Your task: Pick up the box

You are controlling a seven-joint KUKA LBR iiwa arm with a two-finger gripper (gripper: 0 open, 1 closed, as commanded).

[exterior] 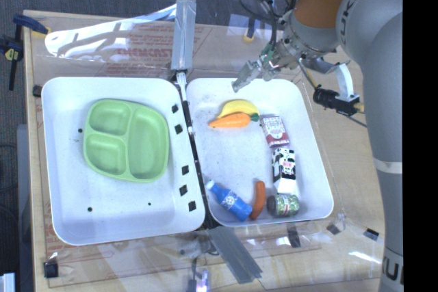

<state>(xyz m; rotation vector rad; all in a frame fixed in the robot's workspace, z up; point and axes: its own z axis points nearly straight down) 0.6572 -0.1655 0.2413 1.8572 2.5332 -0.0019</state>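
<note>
The box, small and red and white, lies flat in the right bin, just right of the carrot. My gripper hangs over that bin's far rim, up and left of the box and well apart from it. Nothing is between its fingers that I can make out. The grey arm with its orange band reaches in from the upper right.
In the right bin lie a banana, a carrot, a cow-print carton, a green can, a sausage and a blue bottle. The left bin holds a green divided plate.
</note>
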